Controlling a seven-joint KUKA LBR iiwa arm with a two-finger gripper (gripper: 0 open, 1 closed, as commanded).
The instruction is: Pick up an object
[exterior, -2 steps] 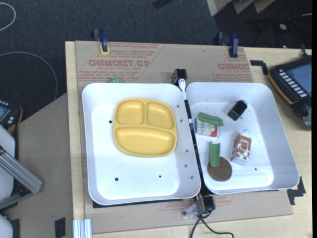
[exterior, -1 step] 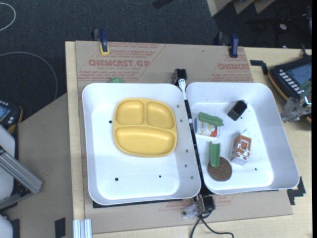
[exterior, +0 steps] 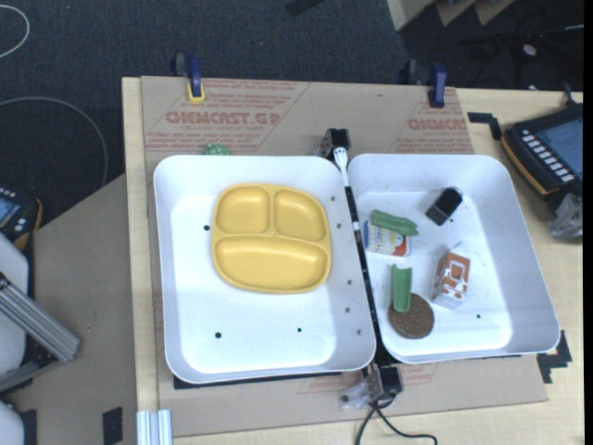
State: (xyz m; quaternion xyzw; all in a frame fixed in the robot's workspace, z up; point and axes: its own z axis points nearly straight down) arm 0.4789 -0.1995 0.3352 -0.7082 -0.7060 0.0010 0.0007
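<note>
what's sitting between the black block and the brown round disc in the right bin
In the camera view, between the black block and the brown disc, bare bin floor; the upright green piece touches the disc's top edge.

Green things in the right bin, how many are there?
2. One green piece lies near the bin's upper left, atop a small carton. The other green piece stands lower, touching the brown disc. More may be hidden beneath.

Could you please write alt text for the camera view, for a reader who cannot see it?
Two white bins sit side by side: the left bin holds a yellow divided plate, the right bin several small items, including a black block and a brown disc.
</note>
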